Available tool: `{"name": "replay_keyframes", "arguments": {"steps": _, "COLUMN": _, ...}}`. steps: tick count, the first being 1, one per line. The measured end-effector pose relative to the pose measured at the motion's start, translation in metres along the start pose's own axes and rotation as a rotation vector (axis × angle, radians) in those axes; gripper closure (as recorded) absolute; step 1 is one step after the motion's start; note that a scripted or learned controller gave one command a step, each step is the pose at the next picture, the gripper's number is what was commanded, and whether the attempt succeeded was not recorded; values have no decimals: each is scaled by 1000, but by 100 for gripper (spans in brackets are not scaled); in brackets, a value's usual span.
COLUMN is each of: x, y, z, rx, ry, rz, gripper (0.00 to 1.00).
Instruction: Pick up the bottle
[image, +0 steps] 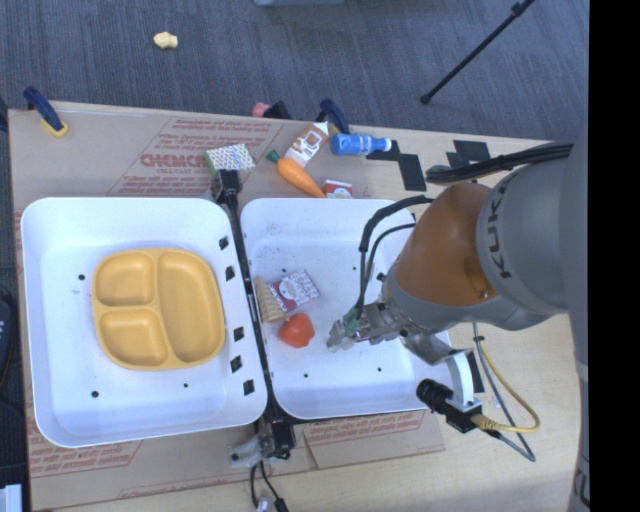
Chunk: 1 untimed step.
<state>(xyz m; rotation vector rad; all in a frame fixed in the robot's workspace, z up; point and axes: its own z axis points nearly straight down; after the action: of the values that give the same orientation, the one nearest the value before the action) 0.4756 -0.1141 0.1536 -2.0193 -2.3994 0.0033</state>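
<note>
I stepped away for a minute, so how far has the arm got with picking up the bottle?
Nothing looks done yet. The blue bottle lies on the cardboard beyond the bins, untouched. The claw is low in the right bin, near a red tomato-like toy. Left: reaching the bottle, gripping and lifting it.

Both bins (330, 395) look like smooth white plastic, slight sheen. Yellow divided tray (158, 305) is matt plastic. Bench top (150, 150) is printed brown cardboard, matt, creased. Floor (300, 50) is dark ribbed carpet, rough. Arm (500, 260) has a glossy orange band and smooth grey painted shell. Blue bottle (357, 145) looks like glossy plastic. Carrot (298, 176) is smooth plastic. Small packet (296, 290) has shiny printed wrap.
</note>
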Motion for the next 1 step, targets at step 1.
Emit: {"name": "replay_keyframes", "arguments": {"steps": 1, "x": 105, "y": 19, "z": -38, "rx": -2, "ry": -1, "rz": -33, "gripper": 100}}
